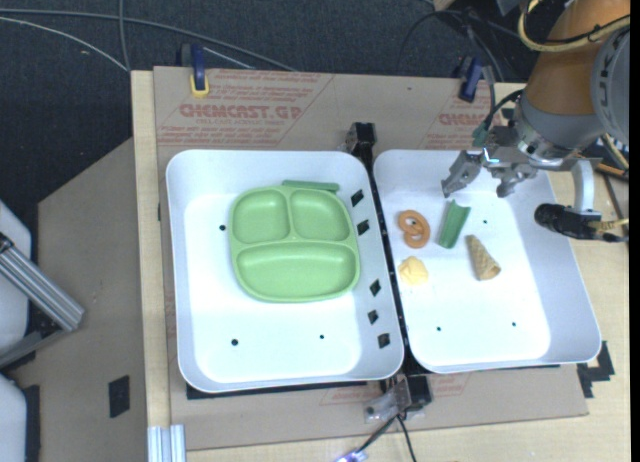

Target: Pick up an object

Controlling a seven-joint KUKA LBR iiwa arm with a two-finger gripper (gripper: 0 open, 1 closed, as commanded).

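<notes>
Object to pick: none is singled out; four small things lie in the right bin (560, 340), all loose on its floor
Green block (455, 224): a slim, matte green stick, nearest the tool and my guess for the target
Pretzel (413, 228): glossy orange-brown loop, just left of the green block
Cone (484, 257): tan, ridged like a wafer, tapering toward the top, just right of the block
Yellow lump (413, 270): pale, rounded, below the pretzel
Gripper (487, 179): hangs over the bin's upper part, just above the green block; fingers spread apart, nothing between them
Progress: as I read it, nothing lifted yet; the descent, the close and the lift are all left
Left bin (200, 350): smooth white plastic, holding a pale green three-part tray (293, 243)
Bench (250, 100): brown board with red lettering
</notes>
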